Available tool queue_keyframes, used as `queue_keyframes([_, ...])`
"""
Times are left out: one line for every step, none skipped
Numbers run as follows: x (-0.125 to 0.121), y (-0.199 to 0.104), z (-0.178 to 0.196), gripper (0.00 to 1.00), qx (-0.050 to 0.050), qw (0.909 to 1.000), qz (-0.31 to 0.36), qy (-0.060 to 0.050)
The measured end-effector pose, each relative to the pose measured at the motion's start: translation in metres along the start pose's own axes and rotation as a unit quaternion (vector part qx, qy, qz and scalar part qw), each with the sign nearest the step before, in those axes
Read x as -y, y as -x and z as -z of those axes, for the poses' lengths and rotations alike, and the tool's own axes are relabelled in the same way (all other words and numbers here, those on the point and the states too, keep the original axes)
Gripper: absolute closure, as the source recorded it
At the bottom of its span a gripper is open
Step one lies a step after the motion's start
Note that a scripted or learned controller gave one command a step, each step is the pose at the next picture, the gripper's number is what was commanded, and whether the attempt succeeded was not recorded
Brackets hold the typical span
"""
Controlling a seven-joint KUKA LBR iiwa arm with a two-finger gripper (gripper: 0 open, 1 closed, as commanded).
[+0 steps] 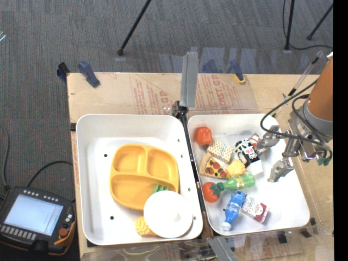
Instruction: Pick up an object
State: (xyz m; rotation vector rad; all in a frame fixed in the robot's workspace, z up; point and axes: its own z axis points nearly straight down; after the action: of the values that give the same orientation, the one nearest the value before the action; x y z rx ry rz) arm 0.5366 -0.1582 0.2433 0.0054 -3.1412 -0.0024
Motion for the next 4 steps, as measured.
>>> queue_keyframes([0.004, -0.047, -0.143, 0.00, 0.003, 0.9972, 0.075, -0.001])
queue_keyframes([-0.066, 0.012, -0.157, 0.00, 0.000, 0.9988, 0.049, 0.001])
queue_keyframes([-0.071, 0.006, -0.157, 0.00, -0.001, 1.0000, 0.000, 0.000])
queue_keyframes([-0.074, 0.025, -0.156, 0.00, 0.000, 0.9970, -0.077, 0.000])
